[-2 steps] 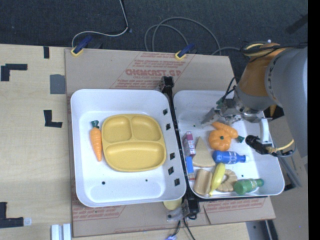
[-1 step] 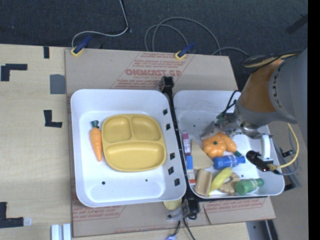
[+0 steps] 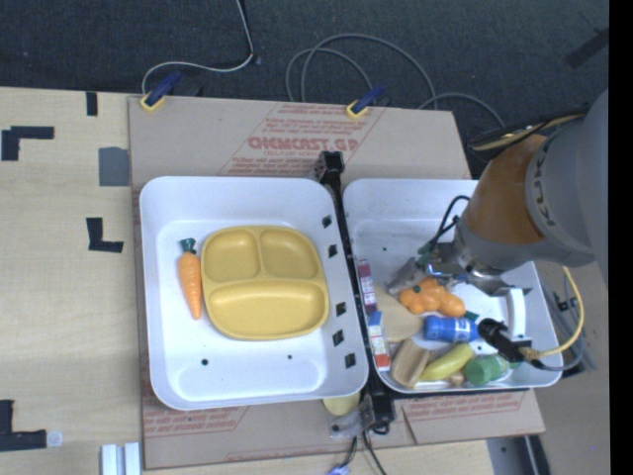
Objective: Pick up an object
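**binwatcher:** How is the arm posed?

**tray_nerd:** It's reached in from the right and bent down over the right bin, with the gripper lowered beside the orange toy. Whether anything is gripped can't be told; that part is blurred.

**binwatcher:** And the room around it?

**tray_nerd:** The right bin's near corner is crowded: blue bottle, banana, green piece, all packed against the rim. Its far half is left bare. In the left bin, a carrot is laid just beside the yellow divided plate.
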`<state>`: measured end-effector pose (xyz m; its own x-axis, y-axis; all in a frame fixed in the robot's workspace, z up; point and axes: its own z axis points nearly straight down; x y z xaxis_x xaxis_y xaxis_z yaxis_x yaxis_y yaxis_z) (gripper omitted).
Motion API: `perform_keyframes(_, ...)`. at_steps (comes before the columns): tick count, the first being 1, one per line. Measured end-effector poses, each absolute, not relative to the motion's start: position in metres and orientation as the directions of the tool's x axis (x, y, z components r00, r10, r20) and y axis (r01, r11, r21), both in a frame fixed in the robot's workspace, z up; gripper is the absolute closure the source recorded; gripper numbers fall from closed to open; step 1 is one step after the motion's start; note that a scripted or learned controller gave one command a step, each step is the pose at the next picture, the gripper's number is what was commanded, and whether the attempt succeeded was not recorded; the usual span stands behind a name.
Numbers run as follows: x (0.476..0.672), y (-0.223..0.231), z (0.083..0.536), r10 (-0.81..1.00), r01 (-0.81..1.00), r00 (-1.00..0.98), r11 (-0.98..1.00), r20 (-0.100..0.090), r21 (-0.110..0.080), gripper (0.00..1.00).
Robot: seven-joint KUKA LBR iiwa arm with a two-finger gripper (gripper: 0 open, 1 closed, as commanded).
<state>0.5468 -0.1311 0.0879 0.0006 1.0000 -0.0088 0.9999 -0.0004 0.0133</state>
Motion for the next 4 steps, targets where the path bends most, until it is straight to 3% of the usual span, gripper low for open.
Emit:
perform_keyframes(1,0.511,-0.136,0.088,1.000,1.000,0.000,0.000,-0.005,0.013,0.00)
perform_keyframes(2,0.497,-0.217,0.087,1.000,1.000,0.003,-0.003,-0.003,0.007,0.00)
perform_keyframes(3,0.498,-0.214,0.098,1.000,1.000,0.000,0.000,-0.004,0.010,1.00)
perform_keyframes(4,0.533,-0.150,0.088,1.000,1.000,-0.006,0.006,-0.005,0.012,1.00)
